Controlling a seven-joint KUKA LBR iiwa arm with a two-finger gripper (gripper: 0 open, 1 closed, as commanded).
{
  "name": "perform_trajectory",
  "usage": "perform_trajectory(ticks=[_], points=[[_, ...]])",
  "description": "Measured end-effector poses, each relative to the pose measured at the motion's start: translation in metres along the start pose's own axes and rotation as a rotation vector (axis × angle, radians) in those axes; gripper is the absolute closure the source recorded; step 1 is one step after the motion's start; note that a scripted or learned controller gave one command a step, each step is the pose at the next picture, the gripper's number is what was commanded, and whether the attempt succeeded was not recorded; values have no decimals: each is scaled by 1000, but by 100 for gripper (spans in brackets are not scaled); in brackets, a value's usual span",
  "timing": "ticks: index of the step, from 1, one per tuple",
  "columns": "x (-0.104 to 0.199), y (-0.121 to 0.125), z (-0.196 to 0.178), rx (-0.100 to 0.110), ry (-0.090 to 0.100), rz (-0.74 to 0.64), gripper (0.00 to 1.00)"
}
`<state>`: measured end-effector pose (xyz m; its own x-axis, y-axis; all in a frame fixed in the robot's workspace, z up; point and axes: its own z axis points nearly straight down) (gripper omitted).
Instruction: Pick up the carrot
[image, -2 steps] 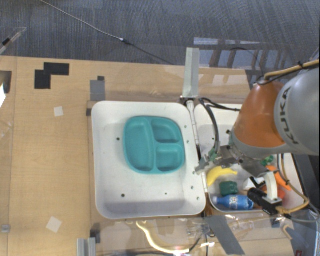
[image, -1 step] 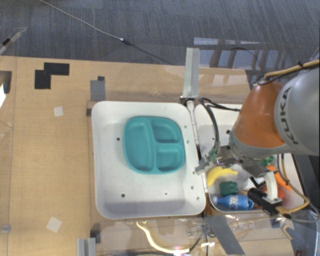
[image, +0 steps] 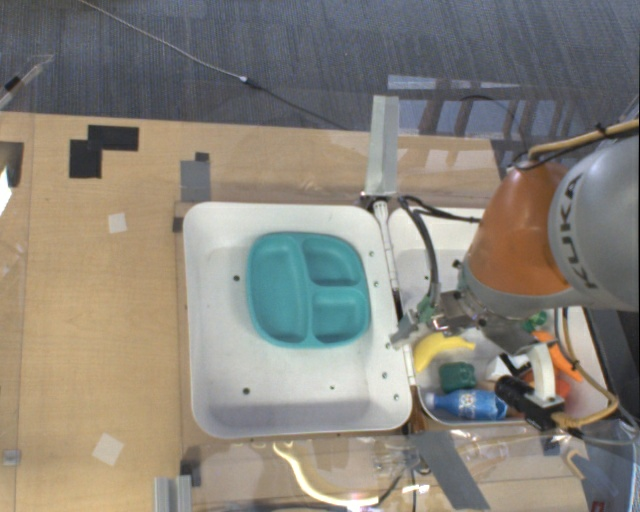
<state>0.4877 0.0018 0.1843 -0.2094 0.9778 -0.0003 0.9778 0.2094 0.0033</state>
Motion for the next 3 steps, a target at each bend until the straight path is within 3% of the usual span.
perform_trajectory(ticks=[3], points=[[0, 0, 0, 0, 0, 0, 0]])
